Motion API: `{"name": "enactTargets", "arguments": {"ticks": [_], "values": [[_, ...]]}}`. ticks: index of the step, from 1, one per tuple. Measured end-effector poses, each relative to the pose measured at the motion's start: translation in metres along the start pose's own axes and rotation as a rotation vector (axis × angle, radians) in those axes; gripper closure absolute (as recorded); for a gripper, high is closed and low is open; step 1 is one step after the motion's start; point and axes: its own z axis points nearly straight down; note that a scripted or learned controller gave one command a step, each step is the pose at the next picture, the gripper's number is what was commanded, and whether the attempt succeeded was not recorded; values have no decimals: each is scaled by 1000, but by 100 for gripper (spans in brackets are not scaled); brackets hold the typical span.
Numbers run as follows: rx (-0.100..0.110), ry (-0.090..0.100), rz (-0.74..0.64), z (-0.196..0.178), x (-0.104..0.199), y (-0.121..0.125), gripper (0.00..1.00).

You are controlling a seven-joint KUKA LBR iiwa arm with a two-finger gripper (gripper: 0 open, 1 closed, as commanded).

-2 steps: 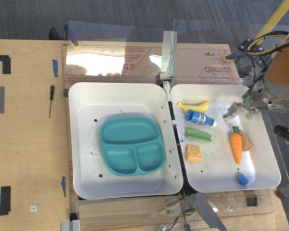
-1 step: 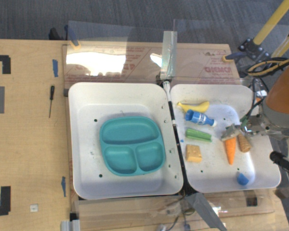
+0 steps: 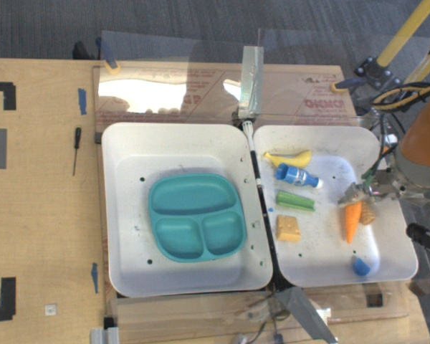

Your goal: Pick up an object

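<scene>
Orange carrot (image 3: 351, 221) lies in the right bin (image 3: 394, 260) with its long axis running near to far, thick end touching or just under the tool (image 3: 363, 190), whose state I cannot tell, so a short descent should reach it.

We count two shallow white plastic bins (image 3: 122, 149). Left of their shared divider lies one teal three-compartment plate (image 3: 196, 216); right of it, one yellow banana (image 3: 289, 156), one blue bottle (image 3: 297, 175), one green stick (image 3: 295, 202), one tan block (image 3: 288, 228), one orange carrot (image 3: 351, 221), one small blue piece (image 3: 362, 266).
</scene>
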Motion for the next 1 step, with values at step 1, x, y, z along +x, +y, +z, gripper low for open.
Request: {"name": "enactTargets", "arguments": {"ticks": [1], "values": [[2, -8, 105, -103, 60, 52, 100]]}}
